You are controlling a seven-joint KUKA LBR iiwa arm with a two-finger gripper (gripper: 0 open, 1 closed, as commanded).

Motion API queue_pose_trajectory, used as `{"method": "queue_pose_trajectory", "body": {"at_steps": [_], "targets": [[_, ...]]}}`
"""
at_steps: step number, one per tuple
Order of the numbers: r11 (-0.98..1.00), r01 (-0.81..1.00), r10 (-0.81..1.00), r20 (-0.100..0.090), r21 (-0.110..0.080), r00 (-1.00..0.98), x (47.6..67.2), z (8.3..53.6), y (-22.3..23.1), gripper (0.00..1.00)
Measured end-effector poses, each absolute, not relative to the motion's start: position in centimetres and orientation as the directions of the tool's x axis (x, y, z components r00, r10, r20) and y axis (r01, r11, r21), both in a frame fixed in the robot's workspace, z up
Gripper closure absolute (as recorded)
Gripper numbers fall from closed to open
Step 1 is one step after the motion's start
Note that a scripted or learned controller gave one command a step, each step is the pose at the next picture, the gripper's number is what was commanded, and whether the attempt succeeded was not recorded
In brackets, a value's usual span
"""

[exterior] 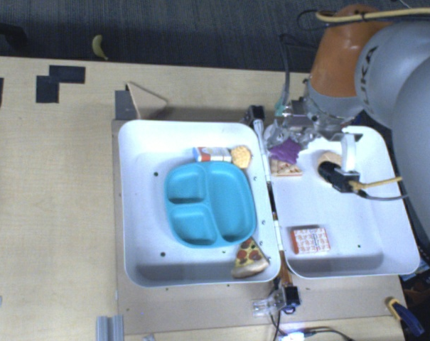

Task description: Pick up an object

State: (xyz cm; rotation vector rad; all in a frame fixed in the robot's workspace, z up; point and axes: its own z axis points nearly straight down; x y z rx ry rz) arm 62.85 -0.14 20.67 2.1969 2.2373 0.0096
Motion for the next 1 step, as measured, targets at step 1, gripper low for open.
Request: {"method": "queue_pose_trajectory", "body": {"at_steps": [1], "targets": [[0.025, 1.000, 1.000, 0.000, 0.011, -0.025, 62.94, 21.75, -0.07, 1.00]]}}
